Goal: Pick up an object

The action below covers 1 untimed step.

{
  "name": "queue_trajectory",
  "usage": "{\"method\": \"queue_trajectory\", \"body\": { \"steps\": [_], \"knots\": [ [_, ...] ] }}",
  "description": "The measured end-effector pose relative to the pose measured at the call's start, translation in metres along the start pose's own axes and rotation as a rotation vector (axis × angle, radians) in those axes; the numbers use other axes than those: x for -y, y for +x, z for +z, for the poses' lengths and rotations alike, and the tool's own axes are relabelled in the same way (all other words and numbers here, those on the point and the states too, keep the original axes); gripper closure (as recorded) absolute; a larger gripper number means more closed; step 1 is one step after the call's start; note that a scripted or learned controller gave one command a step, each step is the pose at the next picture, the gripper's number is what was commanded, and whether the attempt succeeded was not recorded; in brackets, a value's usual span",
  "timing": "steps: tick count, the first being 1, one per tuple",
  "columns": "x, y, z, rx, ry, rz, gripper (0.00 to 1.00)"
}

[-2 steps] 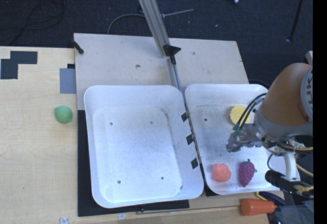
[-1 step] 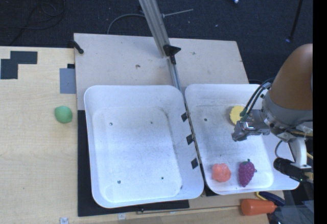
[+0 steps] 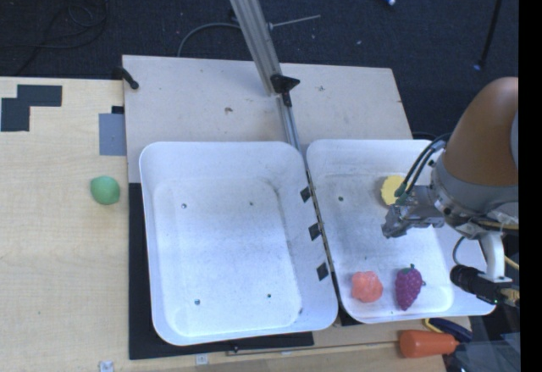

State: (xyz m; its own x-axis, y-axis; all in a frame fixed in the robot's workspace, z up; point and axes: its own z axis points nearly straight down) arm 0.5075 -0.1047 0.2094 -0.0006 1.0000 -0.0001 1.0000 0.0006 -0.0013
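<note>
Your gripper low in the right bin, its grip state impossible to tell, just beside a yellow object, orange-red fruit and purple grapes near the front wall, you see a green ball on the tabletop

right bin: disc behind; ball left of berry in front

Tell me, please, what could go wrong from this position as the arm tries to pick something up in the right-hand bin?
The hand hangs beside the yellow object, which is partly hidden by the arm, so a descent may land off-centre and nudge it away. The red object and purple berry lie close together near the right bin's front rim; reaching for one may knock the other or hit the wall.
</note>
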Motion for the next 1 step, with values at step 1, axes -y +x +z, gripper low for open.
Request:
{"method": "queue_trajectory", "body": {
  "steps": [1],
  "knots": [
    [-0.0136, 0.0561, -0.0115, -0.001, -0.002, -0.003, 1.00]
  ]
}}
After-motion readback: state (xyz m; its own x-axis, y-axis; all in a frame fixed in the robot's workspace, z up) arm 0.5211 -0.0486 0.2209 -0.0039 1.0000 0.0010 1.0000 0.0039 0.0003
